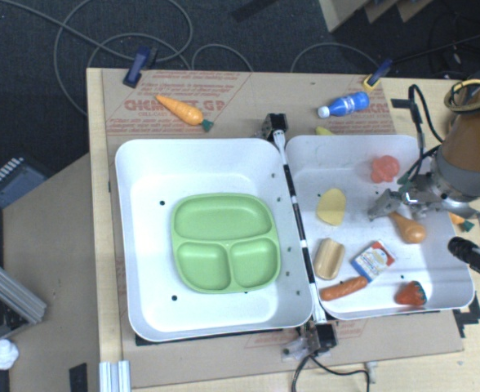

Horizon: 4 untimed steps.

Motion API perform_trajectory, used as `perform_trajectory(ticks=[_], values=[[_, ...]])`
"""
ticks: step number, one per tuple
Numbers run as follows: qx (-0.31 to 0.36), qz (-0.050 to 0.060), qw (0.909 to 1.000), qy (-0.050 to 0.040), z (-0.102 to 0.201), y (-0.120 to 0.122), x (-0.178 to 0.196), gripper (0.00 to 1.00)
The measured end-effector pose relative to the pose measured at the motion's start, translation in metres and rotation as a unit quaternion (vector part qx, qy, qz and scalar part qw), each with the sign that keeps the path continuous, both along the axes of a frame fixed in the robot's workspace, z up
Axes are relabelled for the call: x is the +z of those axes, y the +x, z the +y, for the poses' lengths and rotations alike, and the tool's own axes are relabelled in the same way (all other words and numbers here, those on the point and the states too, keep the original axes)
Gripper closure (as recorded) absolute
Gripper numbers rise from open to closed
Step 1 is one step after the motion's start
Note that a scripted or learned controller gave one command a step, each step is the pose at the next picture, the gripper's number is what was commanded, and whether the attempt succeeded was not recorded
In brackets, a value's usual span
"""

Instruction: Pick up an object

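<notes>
- Camera view: at the right of the frame, the gripper (393,205) hangs over the right bin (436,288), its 2 fingers spread, pinching nothing.
- An orange pear-shaped toy (409,228) lies just below it, beside a pink ball (384,168).
- Risk: the rounded toy may slip sideways as the fingers close.

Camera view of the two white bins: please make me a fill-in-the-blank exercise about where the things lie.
1. The light green divided plastic tray lies in the ____ shallow white bin.
2. The orange toy carrot lies on the cardboard bench top, ____ both bins.
3. The green tray has ____ compartments.
4. The blue and white plastic bottle lies beyond the far rim of the ____ shallow white bin.

Missing words: left; outside; three; right
</notes>
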<state>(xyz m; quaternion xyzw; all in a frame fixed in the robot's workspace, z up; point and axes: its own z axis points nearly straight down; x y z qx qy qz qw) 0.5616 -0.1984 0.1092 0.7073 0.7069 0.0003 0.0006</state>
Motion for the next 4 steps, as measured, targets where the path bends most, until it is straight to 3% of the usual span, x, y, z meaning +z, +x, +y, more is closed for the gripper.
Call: perform_trajectory(ticks=[1,2,3,4], values=[[0.0,0.002,1.0,0.0006,-0.008,-0.023,-0.025,0.0],[-0.001,0.0,1.0,-0.0001,-0.008,-0.023,-0.015,1.0],[0.001,-0.001,1.0,0.0003,0.049,0.03,0.036,1.0],[0.001,-0.001,1.0,0.0001,0.097,-0.011,0.125,1.0]])
